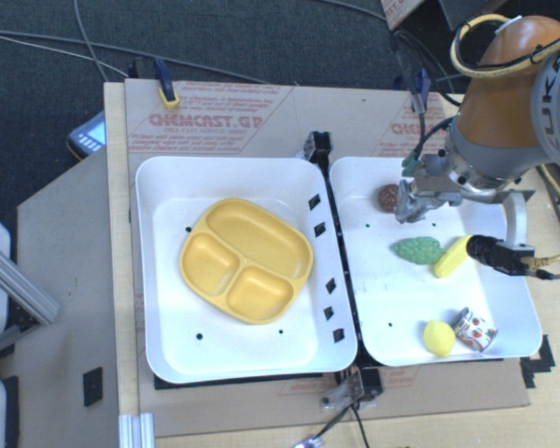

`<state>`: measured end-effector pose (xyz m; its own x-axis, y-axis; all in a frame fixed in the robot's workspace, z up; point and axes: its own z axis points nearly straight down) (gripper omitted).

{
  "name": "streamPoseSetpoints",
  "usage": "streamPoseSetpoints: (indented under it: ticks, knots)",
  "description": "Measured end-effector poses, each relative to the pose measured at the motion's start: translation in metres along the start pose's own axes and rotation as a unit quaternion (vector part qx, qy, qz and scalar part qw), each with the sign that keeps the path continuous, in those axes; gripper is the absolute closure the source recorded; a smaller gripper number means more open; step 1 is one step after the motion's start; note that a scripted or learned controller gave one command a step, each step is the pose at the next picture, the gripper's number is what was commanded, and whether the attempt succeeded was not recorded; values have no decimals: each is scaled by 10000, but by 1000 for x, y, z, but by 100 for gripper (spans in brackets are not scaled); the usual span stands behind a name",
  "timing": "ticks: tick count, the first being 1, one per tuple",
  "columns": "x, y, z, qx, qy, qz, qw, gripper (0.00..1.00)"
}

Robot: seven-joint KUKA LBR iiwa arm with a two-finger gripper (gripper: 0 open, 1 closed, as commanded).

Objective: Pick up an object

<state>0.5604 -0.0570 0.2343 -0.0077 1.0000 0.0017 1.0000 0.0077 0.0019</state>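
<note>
Reaching from right, gripper low beside brown object.

A KUKA iiwa arm enters the frame at three o'clock, its rounded orange band glossy above a grey wrist housing. A yellow cable loops over the orange section toward one o'clock, and thin dark wires trail down its side. Part of the maker's lettering shows in dark characters on the pale grey casing at the edge. Below the wrist sits a boxy metallic-grey gripper.
</note>
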Motion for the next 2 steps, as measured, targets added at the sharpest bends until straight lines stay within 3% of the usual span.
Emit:
streamPoseSetpoints:
  ticks: [2]
  knots:
    - [104,47,-9,-4,3,7,10000,100]
